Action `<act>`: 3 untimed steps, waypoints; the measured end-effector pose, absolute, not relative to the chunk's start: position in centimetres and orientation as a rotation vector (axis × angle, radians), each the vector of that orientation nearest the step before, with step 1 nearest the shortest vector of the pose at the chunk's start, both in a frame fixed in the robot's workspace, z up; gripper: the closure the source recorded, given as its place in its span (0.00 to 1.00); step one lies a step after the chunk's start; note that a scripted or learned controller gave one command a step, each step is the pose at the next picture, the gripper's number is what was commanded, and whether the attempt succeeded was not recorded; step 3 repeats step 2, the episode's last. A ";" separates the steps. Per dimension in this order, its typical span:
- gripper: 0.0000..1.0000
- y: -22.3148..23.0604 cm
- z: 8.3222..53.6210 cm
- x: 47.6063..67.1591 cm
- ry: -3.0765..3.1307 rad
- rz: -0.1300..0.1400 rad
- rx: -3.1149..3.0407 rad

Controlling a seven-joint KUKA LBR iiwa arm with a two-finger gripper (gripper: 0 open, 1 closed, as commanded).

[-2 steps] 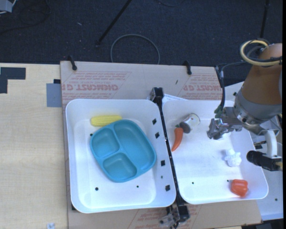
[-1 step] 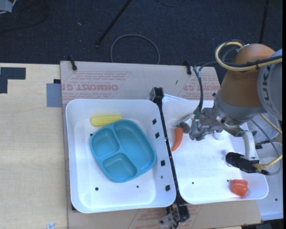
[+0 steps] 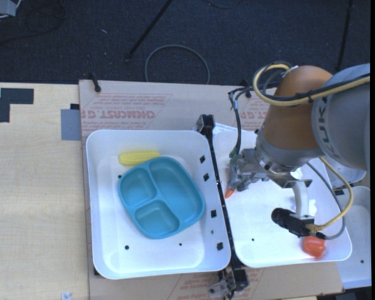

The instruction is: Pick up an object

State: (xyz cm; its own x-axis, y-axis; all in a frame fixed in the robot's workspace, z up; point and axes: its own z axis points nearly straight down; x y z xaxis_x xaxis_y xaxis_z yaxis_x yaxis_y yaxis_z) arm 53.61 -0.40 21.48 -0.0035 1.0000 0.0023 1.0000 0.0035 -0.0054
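Reaching into the right bin (image 3: 262,255), the claw (image 3: 239,179) hides its opening, an orange piece (image 3: 229,194) just beside it.

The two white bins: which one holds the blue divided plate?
The left bin holds the blue divided plate, beside a yellow corn cob. The right bin has an orange object instead.

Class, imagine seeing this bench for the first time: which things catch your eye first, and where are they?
The grey arm with its orange band looms over the right bin. A blue divided plate lies in the left bin, with a yellow piece just beyond it. A small orange object lies near the right bin's near right corner.
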 end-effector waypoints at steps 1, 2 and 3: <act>1.00 4.7 20.7 52.3 -2.222 0.004 -2.213; 1.00 9.6 22.0 50.8 -2.224 0.001 -2.214; 1.00 9.6 22.0 50.8 -2.224 0.001 -2.214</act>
